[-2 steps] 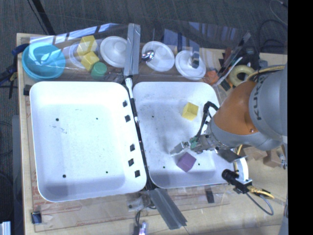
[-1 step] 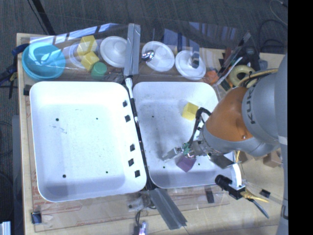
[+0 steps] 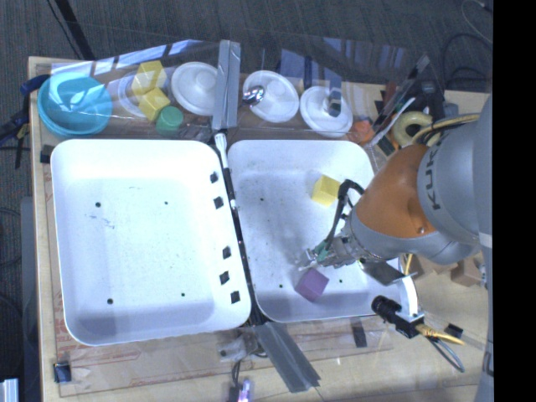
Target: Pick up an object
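Observation:
A purple block (image 3: 312, 285) lies near the front edge of the right bin (image 3: 272, 174). A yellow block (image 3: 326, 190) rests farther back in the same bin. My gripper (image 3: 316, 258) hangs low over the right bin, just above and behind the purple block, with the grey arm and its orange band (image 3: 394, 199) coming in from the right. The fingertips sit close to the purple block's upper edge, and nothing is visibly held between them.
The left bin (image 3: 134, 233) lies beside the right one, with a black-clipped divider (image 3: 224, 224) between them. Behind the bins stand a blue bowl (image 3: 74, 103), white lids (image 3: 272, 96), yellow blocks (image 3: 151, 90) and a green cap (image 3: 170, 118). Tape rolls and tools clutter the back right.

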Controlling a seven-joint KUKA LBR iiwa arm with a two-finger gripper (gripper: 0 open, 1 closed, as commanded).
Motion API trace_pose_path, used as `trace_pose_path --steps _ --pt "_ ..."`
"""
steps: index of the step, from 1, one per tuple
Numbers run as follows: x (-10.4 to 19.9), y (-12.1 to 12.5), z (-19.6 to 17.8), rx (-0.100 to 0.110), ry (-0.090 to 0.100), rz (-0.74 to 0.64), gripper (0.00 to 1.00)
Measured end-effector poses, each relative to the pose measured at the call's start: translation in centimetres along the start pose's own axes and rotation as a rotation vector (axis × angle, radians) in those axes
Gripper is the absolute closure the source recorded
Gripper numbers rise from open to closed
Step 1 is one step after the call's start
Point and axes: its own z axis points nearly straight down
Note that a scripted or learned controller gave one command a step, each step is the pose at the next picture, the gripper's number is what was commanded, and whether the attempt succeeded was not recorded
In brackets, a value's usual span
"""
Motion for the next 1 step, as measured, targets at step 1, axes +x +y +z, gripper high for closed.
trace_pose_path --steps 1 --pt "0.01 0.01 0.00 0.000 0.000 0.000 0.00"
